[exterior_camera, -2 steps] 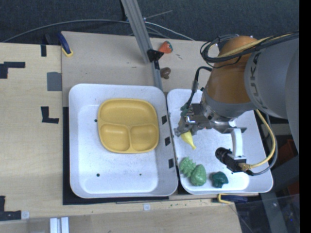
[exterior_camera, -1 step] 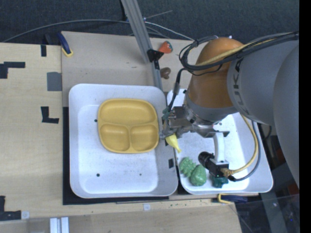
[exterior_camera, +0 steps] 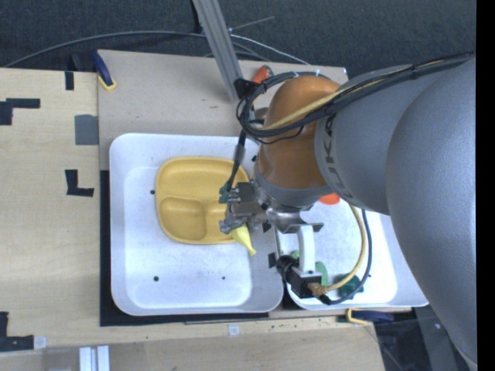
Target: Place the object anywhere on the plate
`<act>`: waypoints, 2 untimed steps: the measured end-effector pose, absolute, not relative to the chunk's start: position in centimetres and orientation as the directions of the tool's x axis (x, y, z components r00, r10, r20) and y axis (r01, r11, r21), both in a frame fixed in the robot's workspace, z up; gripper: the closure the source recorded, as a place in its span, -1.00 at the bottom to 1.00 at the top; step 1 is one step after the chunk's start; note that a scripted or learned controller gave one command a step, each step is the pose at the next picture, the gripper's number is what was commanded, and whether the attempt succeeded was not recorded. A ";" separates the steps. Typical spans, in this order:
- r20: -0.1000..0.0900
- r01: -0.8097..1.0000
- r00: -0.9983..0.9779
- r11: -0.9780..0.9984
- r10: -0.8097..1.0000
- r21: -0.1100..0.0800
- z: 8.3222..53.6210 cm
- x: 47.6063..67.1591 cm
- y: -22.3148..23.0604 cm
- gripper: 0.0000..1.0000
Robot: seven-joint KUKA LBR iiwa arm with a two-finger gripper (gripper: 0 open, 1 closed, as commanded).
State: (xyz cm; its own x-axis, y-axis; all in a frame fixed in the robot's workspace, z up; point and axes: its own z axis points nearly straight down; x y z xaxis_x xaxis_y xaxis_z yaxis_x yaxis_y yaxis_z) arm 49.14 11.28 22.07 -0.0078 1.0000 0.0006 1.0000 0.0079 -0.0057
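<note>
Hovering at yellow divided plate's (exterior_camera: 195, 198) right rim, gripper (exterior_camera: 237, 221) sits over yellow banana-like object (exterior_camera: 245, 239), whose tip pokes out just off plate edge. Finger spread, hold: cannot tell. Risk: release here drops object onto white bin (exterior_camera: 139, 284) floor beside plate.

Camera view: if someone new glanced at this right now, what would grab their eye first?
The big grey arm with its orange band fills the right side, reaching over the bins. Below it, the gripper sits at the right edge of the yellow plate in the left bin, a small yellow object just beneath.
</note>
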 end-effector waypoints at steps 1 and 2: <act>0.000 1.000 -0.004 0.004 1.000 -0.004 21.9 48.6 12.7 1.00; 0.000 1.000 -0.002 0.002 1.000 -0.001 23.8 48.8 12.6 1.00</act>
State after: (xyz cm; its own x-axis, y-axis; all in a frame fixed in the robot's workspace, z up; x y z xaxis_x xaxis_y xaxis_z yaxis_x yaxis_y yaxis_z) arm 48.83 12.58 23.83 -0.0023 1.0000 0.0003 1.0000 0.0023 -0.0012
